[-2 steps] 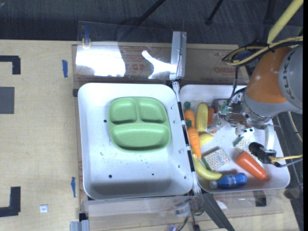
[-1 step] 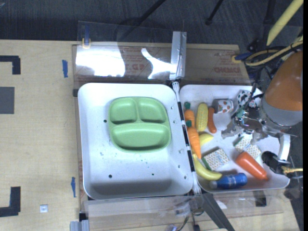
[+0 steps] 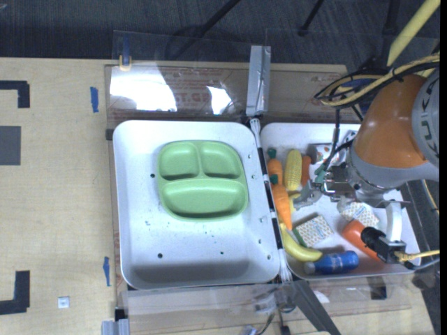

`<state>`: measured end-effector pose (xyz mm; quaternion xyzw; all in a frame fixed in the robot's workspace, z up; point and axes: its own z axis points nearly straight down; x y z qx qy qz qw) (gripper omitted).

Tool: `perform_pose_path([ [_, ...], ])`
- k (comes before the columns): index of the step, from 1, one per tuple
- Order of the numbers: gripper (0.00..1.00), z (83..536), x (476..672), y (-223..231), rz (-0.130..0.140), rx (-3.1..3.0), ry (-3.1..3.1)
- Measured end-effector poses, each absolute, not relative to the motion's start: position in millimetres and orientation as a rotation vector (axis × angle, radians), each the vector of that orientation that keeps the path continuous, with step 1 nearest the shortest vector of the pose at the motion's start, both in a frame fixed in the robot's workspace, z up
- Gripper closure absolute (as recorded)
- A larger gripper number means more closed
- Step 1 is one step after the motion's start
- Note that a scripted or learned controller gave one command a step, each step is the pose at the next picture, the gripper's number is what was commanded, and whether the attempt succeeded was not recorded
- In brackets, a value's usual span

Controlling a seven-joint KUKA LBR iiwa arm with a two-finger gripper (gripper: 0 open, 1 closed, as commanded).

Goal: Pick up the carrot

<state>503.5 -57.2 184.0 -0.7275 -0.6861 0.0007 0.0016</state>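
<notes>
The carrot (image 3: 281, 204) lies lengthwise along the left wall of the right bin (image 3: 401, 273), at about nine o'clock in that bin, with a corn cob (image 3: 293, 170) just beside its upper end and a banana (image 3: 299, 248) curving away from its lower end. The hand (image 3: 313, 189) hangs just to the carrot's three o'clock side, low over the clutter; whether it is open or closed cannot be told, and nothing visibly sits in its grip.

To do the step well, the hand should probably shift toward nine o'clock until it is centred over the carrot's middle, turn so it closes across the narrow width, and come down carefully, since the bin wall leaves little room on that side. The corn and banana crowd both ends, so a middle grasp looks safest.

The left bin (image 3: 140, 243) holds a green divided plate (image 3: 202, 178) near its centre. A blue bottle (image 3: 338, 262) lies at six o'clock in the right bin. Both bins rest on a pale wooden worktop (image 3: 56, 208), with dark carpet (image 3: 140, 5) beyond at twelve o'clock.
</notes>
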Motion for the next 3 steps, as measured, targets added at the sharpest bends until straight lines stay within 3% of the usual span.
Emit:
perform_pose_path([
  [1,0.0,184,482.8,-9,0.004,-2.538,-1.845],
  [3,0.0,184,479.3,7,0.002,-2.846,-1.33],
])
